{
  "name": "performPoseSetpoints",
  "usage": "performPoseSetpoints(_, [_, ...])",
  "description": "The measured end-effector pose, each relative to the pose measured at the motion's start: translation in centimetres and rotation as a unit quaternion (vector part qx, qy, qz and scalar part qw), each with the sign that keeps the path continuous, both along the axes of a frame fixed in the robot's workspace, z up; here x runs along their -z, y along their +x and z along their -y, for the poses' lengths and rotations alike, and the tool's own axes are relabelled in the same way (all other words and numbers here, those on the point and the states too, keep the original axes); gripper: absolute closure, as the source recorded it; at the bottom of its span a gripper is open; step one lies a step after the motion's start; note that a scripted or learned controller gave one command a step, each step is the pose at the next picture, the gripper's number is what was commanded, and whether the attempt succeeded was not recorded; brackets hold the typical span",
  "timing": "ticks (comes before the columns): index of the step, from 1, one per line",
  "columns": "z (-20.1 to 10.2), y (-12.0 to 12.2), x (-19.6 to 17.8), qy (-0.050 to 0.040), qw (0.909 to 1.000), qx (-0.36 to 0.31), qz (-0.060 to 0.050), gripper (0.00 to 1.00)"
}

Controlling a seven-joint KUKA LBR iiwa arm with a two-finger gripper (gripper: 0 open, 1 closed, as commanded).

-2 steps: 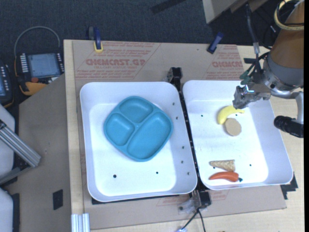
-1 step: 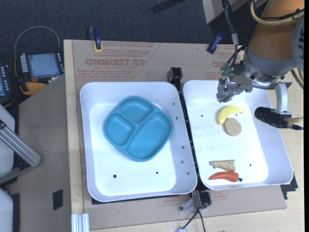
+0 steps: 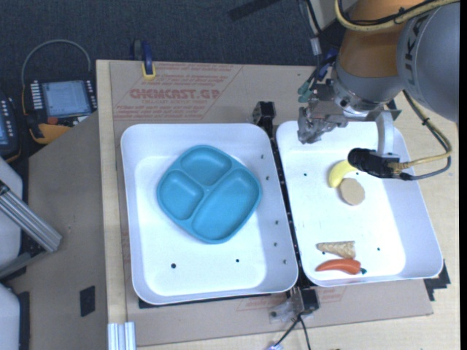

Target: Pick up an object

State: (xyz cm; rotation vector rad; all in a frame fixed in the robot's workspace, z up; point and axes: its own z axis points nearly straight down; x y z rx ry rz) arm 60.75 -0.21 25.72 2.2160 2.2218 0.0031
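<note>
Presumably the gripper (image 3: pixel 312 132) (finger gap unclear, nothing visibly held) hangs over the right white bin (image 3: pixel 419 224); it should centre above the yellow banana-shaped toy (image 3: pixel 338 173) before descending.

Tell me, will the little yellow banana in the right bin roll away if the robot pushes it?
Probably not far. The small yellow banana is curved, so it would likely spin or slide rather than roll. It looks like smooth plastic, so it may slip on the white right bin. It also touches the round tan piece, which would likely get nudged too.
</note>
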Motion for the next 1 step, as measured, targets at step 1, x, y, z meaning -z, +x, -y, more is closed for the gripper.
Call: performPoseSetpoints(1, [-4.72, 2.04, 0.26, 0.0002, 1.0, 0.0, 0.0, 1.0])
